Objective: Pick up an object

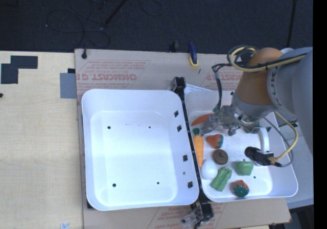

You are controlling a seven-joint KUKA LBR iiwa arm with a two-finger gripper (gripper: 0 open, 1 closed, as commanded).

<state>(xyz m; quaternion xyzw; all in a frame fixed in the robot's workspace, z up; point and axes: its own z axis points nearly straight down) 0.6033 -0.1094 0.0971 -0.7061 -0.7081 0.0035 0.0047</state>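
The gripper (218, 127) hung low in the right bin (286, 184); whether it was grasping anything, I couldn't tell. A red piece (214, 140) lay just beneath it, orange carrot (199, 148) beside, brown round (220, 157) and green pieces (221, 178) nearby.

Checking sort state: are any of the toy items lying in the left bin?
No: the left bin shows bare white floor, while the carrot, white egg and green pieces all lie in the right bin.
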